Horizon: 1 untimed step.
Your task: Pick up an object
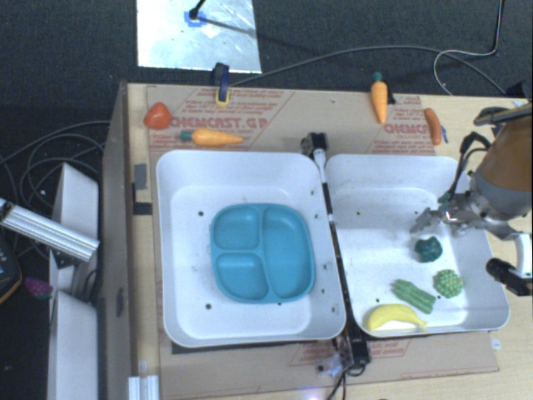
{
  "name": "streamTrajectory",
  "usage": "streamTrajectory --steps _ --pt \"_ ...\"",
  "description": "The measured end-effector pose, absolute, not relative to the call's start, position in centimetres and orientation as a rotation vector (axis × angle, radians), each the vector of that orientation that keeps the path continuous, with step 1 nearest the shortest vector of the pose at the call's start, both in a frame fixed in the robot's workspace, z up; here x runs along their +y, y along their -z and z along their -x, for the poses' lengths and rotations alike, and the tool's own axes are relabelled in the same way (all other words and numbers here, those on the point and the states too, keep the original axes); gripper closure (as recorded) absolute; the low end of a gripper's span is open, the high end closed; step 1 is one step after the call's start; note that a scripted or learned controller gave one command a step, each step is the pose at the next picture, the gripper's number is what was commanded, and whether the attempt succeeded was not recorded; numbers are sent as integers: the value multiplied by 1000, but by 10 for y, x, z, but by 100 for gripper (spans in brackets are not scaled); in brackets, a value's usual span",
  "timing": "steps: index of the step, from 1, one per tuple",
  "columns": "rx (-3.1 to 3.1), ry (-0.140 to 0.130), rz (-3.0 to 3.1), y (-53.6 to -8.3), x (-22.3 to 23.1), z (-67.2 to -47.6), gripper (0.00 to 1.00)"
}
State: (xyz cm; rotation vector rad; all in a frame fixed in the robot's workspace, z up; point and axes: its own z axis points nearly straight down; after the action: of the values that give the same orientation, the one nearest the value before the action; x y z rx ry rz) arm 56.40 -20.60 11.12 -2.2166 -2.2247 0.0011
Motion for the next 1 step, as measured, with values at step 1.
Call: streamTrajectory --steps 1 --pt "-2226 1 2217 -84 -175 -542 0"
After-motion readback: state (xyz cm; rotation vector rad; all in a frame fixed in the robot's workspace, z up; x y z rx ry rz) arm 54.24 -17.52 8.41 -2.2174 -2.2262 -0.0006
